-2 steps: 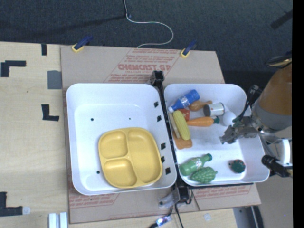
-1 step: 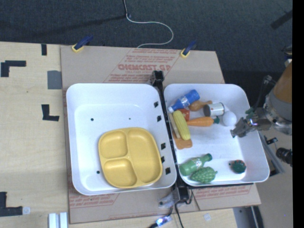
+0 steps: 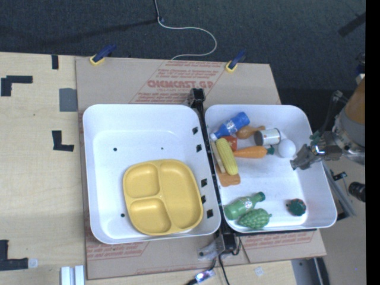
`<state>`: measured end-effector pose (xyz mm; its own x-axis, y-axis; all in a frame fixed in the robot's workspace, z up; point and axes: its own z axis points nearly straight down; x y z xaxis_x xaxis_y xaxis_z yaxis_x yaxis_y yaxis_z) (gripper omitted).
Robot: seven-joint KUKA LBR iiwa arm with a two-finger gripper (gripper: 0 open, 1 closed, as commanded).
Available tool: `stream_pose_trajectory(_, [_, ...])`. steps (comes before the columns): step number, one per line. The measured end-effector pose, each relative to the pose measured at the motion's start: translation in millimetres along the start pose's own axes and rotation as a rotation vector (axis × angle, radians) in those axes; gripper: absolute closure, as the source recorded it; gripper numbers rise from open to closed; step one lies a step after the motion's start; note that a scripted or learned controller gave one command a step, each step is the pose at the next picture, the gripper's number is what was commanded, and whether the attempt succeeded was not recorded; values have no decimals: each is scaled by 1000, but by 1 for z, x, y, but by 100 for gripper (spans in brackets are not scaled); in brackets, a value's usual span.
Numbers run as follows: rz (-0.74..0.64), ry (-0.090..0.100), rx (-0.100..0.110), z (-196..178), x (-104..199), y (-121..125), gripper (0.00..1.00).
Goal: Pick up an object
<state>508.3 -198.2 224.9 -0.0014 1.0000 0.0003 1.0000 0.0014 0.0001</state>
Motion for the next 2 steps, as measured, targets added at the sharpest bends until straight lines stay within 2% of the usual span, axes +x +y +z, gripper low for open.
stream_pose_trajectory(1, [-6,2,1,-9,55,13,100])
stream_pose_trajectory(2, [-6,2,3,1,113,28,100])
